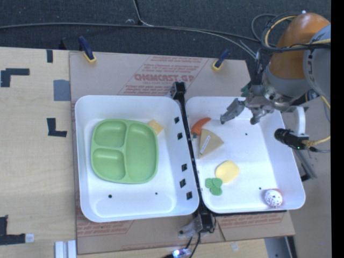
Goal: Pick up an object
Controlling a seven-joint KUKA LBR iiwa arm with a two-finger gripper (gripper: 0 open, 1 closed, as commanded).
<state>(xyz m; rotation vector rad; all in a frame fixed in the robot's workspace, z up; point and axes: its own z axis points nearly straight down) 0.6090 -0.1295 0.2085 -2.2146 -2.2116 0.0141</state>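
My gripper (243,115) hangs open over the back of the right bin (279,160), with nothing between its fingers. Left of it, near the divider, lies an orange-red piece (200,124). Touching that piece on its near side is a tan wedge (210,143). Nearer the front sit a yellow lump (227,171) and a small green leafy piece (214,185). A white speckled ball (273,198) rests in the bin's front right corner.
The left bin (88,198) holds a green divided plate (124,150) with a small yellow piece (156,126) at its back right edge. Black clips line the divider (184,144) between the bins. Cables run behind the bench.
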